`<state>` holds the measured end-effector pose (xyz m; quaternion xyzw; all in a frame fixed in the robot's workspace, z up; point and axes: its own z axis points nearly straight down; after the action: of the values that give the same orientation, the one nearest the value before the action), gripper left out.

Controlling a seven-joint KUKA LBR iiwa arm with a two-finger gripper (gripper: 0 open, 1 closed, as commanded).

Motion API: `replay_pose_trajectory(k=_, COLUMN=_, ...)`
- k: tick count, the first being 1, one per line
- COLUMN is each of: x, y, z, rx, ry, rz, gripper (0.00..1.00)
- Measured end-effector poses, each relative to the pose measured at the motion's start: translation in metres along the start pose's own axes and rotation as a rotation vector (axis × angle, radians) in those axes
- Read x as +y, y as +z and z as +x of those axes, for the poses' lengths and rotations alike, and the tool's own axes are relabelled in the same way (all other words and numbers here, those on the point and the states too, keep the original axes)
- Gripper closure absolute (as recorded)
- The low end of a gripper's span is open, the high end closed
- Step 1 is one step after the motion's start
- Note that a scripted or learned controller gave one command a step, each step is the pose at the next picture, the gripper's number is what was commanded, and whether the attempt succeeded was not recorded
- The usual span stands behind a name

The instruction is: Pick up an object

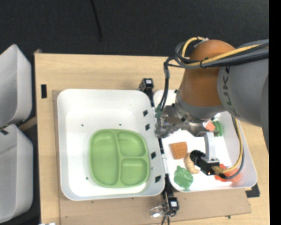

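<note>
Orange square (pixel 178 149) lies flat, edges aslant

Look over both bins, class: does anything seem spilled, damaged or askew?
Nothing stands out. The green divided plate lies flat in the left bin; the orange square, green piece and other small items lie loose in the right bin.

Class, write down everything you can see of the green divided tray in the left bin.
The green divided tray is pale green, looks like moulded plastic, and has rounded corners. Raised ridges split it into three compartments: one long at the left, two smaller at the right. It lies flat and upright on the floor of the left bin, toward the near right corner, turned slightly askew. Only the bin floor touches it.
</note>
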<state>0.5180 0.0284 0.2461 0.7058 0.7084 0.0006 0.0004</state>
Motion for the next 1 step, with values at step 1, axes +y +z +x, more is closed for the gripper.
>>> replay_pose_trajectory(k=1, x=-0.0022, y=-0.0038, z=-0.0114, rx=-0.001, ry=0.003, rz=0.000, gripper=1.00)
